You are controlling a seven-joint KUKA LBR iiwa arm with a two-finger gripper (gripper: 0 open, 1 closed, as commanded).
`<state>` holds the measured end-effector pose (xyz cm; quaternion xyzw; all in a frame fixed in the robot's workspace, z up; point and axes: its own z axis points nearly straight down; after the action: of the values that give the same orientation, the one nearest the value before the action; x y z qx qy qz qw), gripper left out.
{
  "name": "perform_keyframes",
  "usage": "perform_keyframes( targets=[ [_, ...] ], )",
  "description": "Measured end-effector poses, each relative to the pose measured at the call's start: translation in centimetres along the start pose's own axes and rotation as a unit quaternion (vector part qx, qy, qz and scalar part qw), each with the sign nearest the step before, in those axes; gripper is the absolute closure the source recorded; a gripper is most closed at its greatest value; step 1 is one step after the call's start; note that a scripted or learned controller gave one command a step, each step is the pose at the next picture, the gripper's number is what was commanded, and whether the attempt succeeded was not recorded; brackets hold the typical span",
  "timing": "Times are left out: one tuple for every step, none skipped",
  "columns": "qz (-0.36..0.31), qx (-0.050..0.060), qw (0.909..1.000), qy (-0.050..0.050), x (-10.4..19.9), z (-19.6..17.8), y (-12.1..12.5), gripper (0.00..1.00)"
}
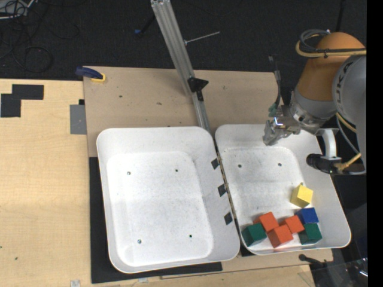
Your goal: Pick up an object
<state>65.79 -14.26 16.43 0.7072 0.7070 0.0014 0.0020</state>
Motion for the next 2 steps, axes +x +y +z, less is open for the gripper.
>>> perform_keyframes(
  targets=[
    [0.001,0.001,1.0,0.0,-0.9,-5.3,-0.4,1.0],
    [-0.001,0.001,1.0,0.0,-1.0,-9.0,-0.3,1.0]
  ],
)
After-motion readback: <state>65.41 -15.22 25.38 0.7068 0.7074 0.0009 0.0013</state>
